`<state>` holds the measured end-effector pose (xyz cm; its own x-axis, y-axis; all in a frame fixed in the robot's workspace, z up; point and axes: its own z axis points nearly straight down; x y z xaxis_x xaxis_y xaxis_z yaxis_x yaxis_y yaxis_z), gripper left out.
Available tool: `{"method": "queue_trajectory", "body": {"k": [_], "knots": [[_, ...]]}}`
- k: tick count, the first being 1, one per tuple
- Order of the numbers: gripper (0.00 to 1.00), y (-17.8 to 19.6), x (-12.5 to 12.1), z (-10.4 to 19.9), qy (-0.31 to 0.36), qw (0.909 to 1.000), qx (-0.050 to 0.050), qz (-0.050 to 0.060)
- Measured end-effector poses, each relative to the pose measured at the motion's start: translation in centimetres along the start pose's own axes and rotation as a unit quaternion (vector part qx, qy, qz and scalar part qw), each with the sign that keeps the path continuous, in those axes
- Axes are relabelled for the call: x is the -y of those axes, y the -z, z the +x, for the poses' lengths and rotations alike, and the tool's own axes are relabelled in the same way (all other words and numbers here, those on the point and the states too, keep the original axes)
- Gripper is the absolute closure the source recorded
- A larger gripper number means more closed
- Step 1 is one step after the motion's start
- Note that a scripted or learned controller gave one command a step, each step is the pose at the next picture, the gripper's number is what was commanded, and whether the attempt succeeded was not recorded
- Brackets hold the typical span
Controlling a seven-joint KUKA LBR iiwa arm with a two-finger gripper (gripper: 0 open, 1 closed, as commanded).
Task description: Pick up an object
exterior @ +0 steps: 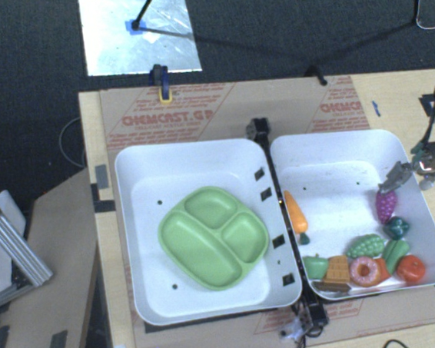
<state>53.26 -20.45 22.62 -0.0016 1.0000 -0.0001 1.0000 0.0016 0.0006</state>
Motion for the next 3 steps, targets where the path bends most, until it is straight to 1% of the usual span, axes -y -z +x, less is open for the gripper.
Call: {"method": "queue_trajectory", "body": {"k": [2,3], "knots": [[0.00,-8.3,-0.5,0.5,0.000,1.0000,0.000,0.000],[0.00,-13.4,-0.5,0.5,0.000,1.0000,0.000,0.000]]}}
